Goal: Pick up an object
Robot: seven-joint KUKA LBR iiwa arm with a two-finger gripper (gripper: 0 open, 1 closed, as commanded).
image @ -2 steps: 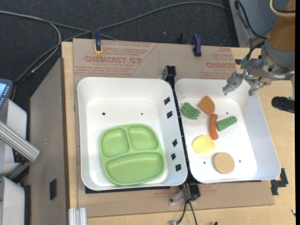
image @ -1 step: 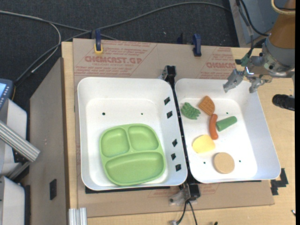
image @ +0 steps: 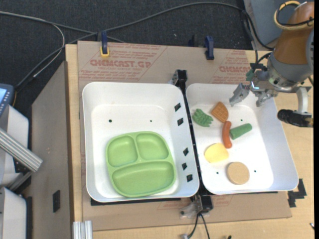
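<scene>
The bench point(image: 149, 59) is a brown board carrying two shallow white bins side by side. The left bin point(image: 94, 108) holds a green divided plate point(image: 141, 163) with three compartments, lying flat in the near half. The right bin point(image: 274, 153) holds six small items. The arm point(image: 294, 39), grey with an orange band, enters from the upper right and hangs over the far right corner of the right bin. The gripper point(image: 247, 94) is open, its two fingers spread apart with nothing between them.

Item positions relative to the gripper:
- Orange wedge point(image: 220, 111): nearest item, just left of and nearer the camera than the fingers, not touching.
- Green leafy piece point(image: 202, 117): further left, beside the wedge.
- Green cylinder point(image: 240, 130): nearer the camera than the gripper, touching the orange sausage point(image: 227, 134).
- Yellow lump point(image: 216, 153): well apart, toward the near side.
- Tan disc point(image: 238, 173): farthest from the gripper, near the front edge.
</scene>
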